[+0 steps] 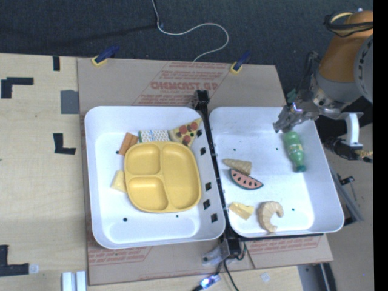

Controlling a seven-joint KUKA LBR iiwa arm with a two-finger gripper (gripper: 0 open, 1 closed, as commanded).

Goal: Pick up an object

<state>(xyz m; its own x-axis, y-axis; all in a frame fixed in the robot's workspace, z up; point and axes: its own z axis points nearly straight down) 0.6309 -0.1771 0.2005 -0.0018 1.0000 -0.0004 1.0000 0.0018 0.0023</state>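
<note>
Wood bench, cardboard under two white bins. Left bin (97,162): yellow tray (162,176) covers most of several toys, only edges show. Right bin (327,211): wedge (237,165), watermelon slice (245,180), cheese (242,210), croissant (270,215), open floor in the far half. Green bottle (295,150) lies near the right wall. Gripper (285,123) is just above the bottle's top; jaws too small to judge, nothing seen between them.

1. The arm (345,59) was grey, with rounded, bulky segments.
2. An orange band (348,23) wrapped it above the wrist.
3. The pincer (286,121) was small, dark grey metal.
4. A white bracket-like part (353,132) sat beside the wrist.
</note>
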